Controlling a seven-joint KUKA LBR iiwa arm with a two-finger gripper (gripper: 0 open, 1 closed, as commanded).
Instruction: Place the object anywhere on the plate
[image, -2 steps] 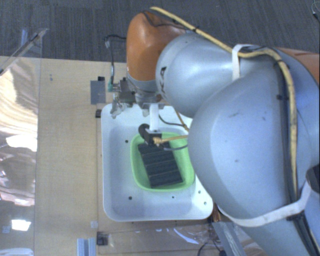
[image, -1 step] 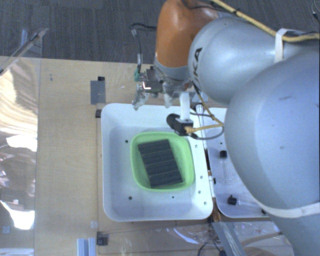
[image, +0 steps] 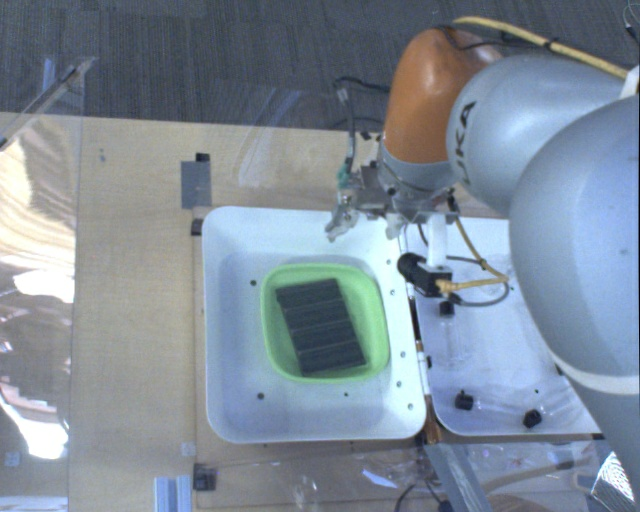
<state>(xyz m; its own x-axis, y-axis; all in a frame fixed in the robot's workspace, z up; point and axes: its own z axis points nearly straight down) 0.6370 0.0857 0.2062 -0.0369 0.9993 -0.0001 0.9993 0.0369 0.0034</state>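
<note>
The dark ridged block (image: 319, 326) is lying flat on the green plate (image: 274, 335), in the middle of the left bin (image: 230, 400). The gripper (image: 385, 205) hangs over that bin's far right corner, well apart from the block. It's kinda tucked under the wrist, so whether the jaws are open or closed can't really be told.

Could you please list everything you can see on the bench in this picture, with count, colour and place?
Bins: two, white, side by side on the bench; left one, right one.
Plate: one, green, squarish, in the middle of the left bin.
Block: one, dark grey, ribbed, lying on the plate.
Small dark bits: two, black, near the front of the right bin.
Bench: one, tan.
Arm: one, grey with an orange band, reaching in from the right.
Hand: one, metal, above the back edge between the bins.
</note>
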